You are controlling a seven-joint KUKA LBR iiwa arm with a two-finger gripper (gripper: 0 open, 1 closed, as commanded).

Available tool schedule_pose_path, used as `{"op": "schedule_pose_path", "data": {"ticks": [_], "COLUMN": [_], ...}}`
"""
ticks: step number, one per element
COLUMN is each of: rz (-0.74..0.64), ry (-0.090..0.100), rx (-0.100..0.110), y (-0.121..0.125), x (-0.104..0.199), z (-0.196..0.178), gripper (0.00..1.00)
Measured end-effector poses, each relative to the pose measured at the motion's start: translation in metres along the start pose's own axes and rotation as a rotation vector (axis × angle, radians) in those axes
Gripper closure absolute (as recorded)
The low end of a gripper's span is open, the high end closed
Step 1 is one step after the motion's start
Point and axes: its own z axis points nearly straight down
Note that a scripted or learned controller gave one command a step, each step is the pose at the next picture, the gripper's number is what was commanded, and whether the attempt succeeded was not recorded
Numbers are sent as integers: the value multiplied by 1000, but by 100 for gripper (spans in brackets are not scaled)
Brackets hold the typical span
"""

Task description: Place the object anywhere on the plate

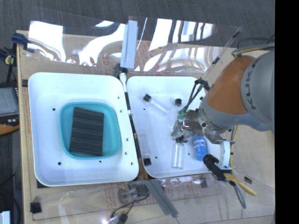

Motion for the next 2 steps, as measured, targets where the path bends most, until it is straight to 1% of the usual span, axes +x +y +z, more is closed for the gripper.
{"op": "schedule_pose_path", "data": {"ticks": [1,2], "rz": [-223,-427], "ry": [0,1], "rx": [1,4], "y": [42,31], "x": [67,129], "z": [23,23], "gripper": [100,100]}}
